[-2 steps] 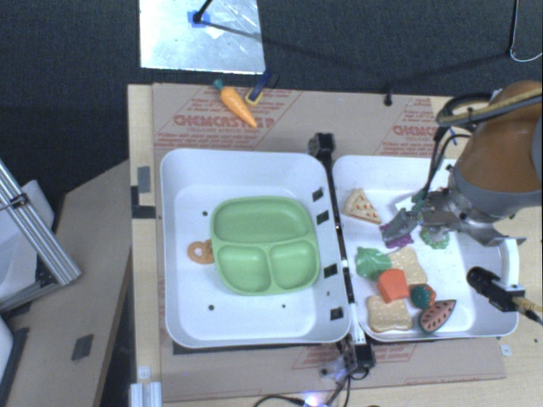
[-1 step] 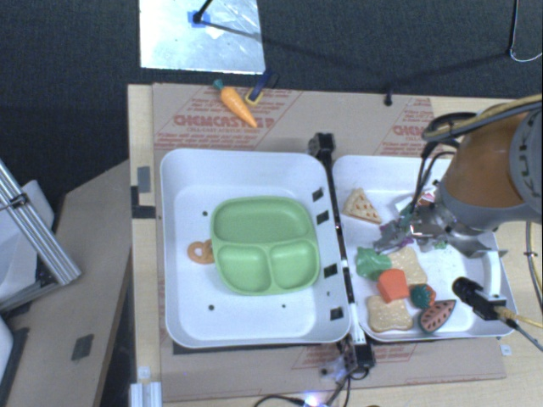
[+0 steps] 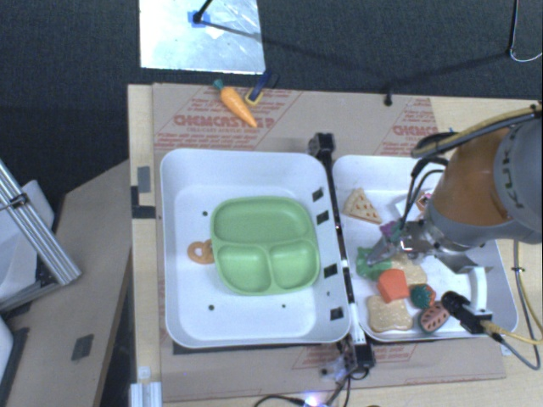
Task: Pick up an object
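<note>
Toast [image 3: 389, 314] lies at the near edge of the right bin [image 3: 506, 310], closest to the lens, with an orange block [image 3: 392, 284] just beyond it and a dark green piece [image 3: 421, 295] and a red, seeded slice [image 3: 433, 317] beside it. That orange block looks the likeliest pick: it sits directly below the gripper [image 3: 392, 248] on the camera side, near but apart from the tool. Squat and almost square, the block shows no marked long axis; its edges run slightly askew to the bin walls, one corner turned toward the toast. A green leafy piece [image 3: 370, 263] lies just left of the tool, touching or nearly touching the block's upper left, and a pale round piece [image 3: 414, 271] crowds its right. Whether the gripper is spread or closed cannot be told from this angle, and nothing is seen held in it. The arm [image 3: 475, 189] reaches in from the right, its orange band over the bin's far half. Farther back in the same bin rests a yellow wedge [image 3: 362, 206], its tip pointing away from the camera. The left bin [image 3: 182, 312] carries a green tray [image 3: 261, 244] and a small pretzel [image 3: 201, 252], well apart from the tool. A toy carrot [image 3: 237, 105] lies on the cardboard beyond both bins
</note>
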Available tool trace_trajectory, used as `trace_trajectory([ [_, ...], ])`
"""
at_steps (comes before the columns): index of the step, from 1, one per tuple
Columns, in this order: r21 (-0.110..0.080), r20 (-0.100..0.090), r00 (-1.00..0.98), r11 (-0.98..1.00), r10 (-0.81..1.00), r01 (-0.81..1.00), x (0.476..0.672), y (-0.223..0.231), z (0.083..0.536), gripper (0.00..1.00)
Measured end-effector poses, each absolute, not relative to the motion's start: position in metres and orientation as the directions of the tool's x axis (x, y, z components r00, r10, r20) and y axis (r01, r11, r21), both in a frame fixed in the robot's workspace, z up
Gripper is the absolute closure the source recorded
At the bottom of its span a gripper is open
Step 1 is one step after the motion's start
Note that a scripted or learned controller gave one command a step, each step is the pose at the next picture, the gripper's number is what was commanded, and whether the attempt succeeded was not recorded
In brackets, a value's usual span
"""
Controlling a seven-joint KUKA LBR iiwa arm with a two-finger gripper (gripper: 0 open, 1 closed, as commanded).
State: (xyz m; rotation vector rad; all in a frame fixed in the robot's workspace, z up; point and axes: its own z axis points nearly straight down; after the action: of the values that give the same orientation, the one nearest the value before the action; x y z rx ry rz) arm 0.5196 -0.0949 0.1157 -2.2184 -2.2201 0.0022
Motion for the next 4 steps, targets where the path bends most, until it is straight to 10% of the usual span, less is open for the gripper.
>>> trace_trajectory([
  [1, 0.004, -0.001, 0.000, 0.000, 1.000, 1.000, 0.521, -0.096, 0.087, 0.00],
  [2, 0.017, -0.007, 0.001, -0.001, 1.000, 1.000, 0.525, -0.098, 0.100, 1.00],
  [4, 0.007, -0.002, -0.003, 0.004, 1.000, 1.000, 0.519, -0.107, 0.216, 1.00],
])
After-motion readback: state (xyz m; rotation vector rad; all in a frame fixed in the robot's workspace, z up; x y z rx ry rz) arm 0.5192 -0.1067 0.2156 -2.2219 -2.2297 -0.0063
